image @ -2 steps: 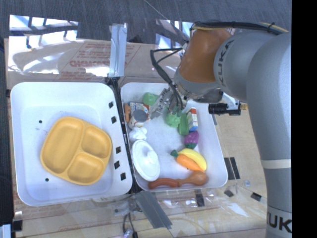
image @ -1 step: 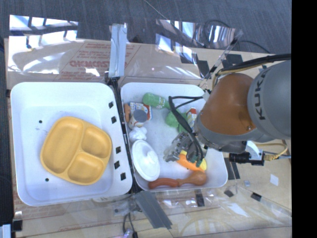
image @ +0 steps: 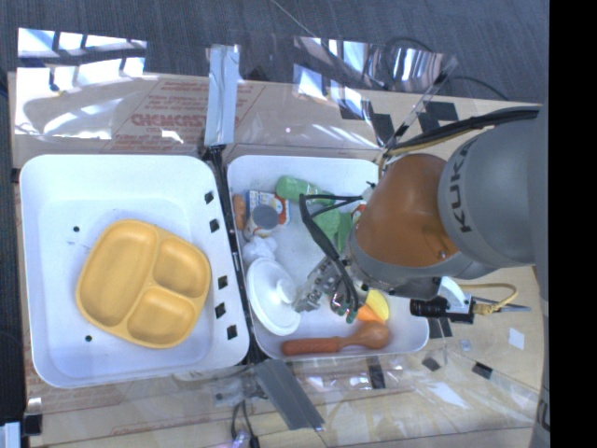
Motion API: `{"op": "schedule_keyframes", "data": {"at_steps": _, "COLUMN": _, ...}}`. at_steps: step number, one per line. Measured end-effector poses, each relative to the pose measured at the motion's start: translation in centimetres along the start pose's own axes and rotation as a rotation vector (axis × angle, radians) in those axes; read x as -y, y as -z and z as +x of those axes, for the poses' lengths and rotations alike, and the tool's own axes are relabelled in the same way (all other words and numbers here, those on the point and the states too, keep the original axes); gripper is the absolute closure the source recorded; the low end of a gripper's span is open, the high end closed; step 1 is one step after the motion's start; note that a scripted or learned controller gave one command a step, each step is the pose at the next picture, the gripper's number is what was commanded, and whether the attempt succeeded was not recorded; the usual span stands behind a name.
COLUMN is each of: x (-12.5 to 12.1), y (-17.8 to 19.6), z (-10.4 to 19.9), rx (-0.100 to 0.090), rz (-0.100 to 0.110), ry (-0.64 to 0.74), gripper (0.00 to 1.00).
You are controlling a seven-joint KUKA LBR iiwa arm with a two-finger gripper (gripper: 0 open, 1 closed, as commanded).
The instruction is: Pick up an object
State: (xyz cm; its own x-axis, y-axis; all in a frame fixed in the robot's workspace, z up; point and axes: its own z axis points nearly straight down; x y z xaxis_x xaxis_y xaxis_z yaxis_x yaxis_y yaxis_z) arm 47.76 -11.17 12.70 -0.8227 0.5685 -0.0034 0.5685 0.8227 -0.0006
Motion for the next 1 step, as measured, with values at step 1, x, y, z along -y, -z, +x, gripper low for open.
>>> {"op": "schedule_keyframes", "data": {"at_steps": 1, "x": 5.39, "y": 3.87, "z": -5.31, "rx": -0.001, "rz": -0.001, "ry": 0.325, "gripper": 1.00}}
